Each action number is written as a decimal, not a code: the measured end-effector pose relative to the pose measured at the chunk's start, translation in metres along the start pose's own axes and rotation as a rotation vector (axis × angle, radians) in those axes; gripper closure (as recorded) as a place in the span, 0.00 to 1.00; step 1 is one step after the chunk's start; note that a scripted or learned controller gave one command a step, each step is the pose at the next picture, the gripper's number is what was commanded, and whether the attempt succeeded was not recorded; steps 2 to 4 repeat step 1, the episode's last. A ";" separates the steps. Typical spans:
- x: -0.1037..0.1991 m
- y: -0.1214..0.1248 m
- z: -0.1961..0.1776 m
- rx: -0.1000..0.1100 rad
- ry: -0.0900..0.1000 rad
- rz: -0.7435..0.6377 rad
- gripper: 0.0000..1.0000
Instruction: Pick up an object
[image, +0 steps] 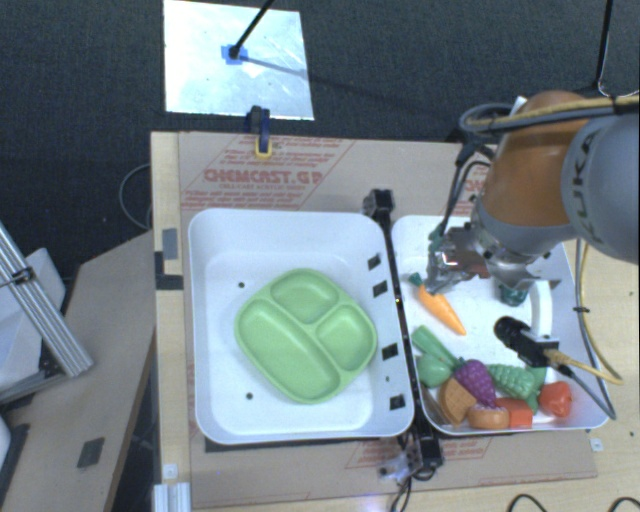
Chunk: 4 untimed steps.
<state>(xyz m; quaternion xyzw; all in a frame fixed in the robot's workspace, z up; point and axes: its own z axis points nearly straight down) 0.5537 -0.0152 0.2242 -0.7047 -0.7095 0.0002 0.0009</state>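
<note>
Toy food crowds the near end of the right bin (418, 236), and the gripper (438, 280) hangs low over that bin's upper left part, at the end of the grey arm (540, 180) that reaches in from the right. Whether the gripper is released or clenched cannot be told from this angle, and nothing can be seen held in it. An orange carrot (443, 311) lies on the bin floor just below the gripper, its green-topped end toward the gripper and its tip pointing toward the near right; contact between the two cannot be made out. Nearer the front, a green vegetable (430, 358) lies against the bin's left wall, with a purple bunch of grapes (476, 380) just beside it, a bumpy green piece (515, 380) to the right of the grapes, and a red tomato (556, 399) near the front right corner. A brown piece (457, 400) sits by the front wall below the grapes. The left bin (230, 250) holds a green divided plate (305, 335), lying flat and turned at a slant. Both bins rest on a cardboard sheet (270, 170) covering the tabletop.
</note>
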 end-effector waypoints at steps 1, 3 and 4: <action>0.049 -0.034 0.007 0.001 0.001 -0.001 1.00; 0.049 -0.034 0.007 0.001 0.001 -0.001 1.00; 0.049 -0.034 0.007 0.001 0.001 -0.001 1.00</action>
